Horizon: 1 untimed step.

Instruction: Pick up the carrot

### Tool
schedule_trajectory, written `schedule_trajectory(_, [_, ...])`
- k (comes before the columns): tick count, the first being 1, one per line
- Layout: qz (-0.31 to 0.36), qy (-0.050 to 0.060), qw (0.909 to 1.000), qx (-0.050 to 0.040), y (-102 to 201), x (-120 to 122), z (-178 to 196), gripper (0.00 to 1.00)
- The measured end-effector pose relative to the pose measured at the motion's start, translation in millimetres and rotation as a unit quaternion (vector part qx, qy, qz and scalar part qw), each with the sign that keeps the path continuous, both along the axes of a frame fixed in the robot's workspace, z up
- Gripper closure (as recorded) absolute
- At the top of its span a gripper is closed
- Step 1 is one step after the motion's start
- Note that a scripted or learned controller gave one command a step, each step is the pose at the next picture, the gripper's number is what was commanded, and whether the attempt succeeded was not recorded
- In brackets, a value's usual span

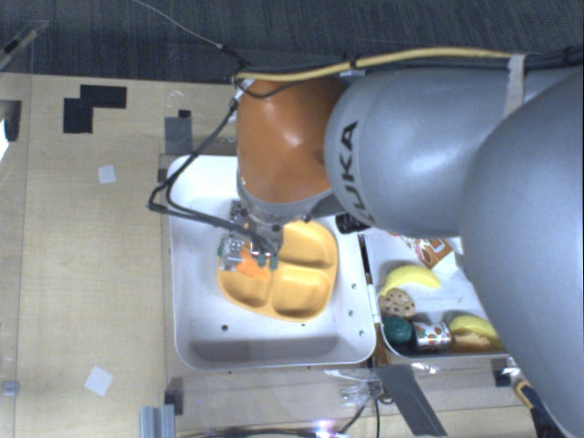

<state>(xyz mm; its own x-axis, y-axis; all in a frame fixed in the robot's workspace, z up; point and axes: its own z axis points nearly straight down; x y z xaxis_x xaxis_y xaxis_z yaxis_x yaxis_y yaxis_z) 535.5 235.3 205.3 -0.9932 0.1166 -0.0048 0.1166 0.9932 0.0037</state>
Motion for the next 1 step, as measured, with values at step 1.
schedule_trajectory(1, [-0.176,0.0,0.9844,0.0013,0.9,-48.0,-18.0,1.0])
